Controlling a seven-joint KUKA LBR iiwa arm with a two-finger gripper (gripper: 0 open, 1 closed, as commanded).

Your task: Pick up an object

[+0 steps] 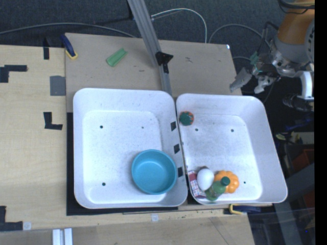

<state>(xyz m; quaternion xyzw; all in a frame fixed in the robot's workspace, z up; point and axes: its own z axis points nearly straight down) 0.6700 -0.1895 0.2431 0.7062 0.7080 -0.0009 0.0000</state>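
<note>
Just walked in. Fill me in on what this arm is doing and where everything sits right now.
The arm is off to the right, its gripper hovering above the bench just beyond the right bin's far corner, and nothing shows between its fingers. That bin holds a small green and orange ball near its far left corner, and a white egg, an orange piece and a green bottle clustered at the near edge. The left bin holds a blue bowl.

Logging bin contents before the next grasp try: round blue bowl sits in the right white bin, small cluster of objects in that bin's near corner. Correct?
Not quite. The camera view shows the round blue bowl in the left white bin, near its front right corner. The rest holds: a small cluster, a white egg-shaped object, an orange round object and a green bottle-like object, sits in the right white bin's near corner.
</note>
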